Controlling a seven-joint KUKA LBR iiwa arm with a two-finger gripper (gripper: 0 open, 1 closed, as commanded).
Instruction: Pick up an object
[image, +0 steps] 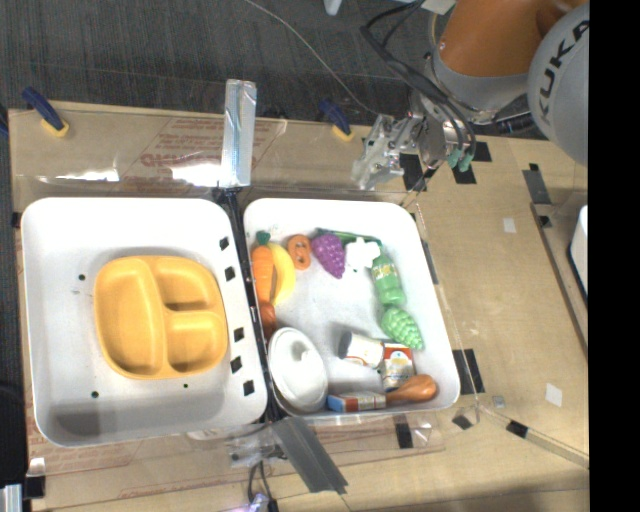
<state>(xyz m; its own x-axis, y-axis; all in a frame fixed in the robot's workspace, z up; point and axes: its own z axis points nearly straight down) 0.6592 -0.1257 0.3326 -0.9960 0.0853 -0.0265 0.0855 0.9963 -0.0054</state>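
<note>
Pincer (385, 160) hangs above the table (500, 290), just beyond the far rim of the right bin (432, 300), carrying nothing; whether its metal fingers are parted or closed I cannot tell. Arm (500, 50) enters from the upper right, orange band showing, dark cables looped around the wrist. Right bin holds the objects: purple grapes (329, 252) at the far side beside a small orange fruit (298, 247); a carrot (262, 272) and a banana (283, 275) lie along the left wall. Green bottle (387, 282) lies near the right wall, with green grapes (402, 327) just below it. White bowl (298, 368) sits in the near left corner. Small carton (397, 362) rests beside a white cup (362, 350), and a brown sausage-like piece (412, 389) lies along the near wall, next to a flat red and blue item (352, 402). Left bin (60, 300) holds a yellow divided tray (160, 315), flat on the floor of the bin. Silver strip (238, 135) stands at the far end of the seam between the bins. Blue clips (45, 110) grip the far edge of the clear sheet.
</note>
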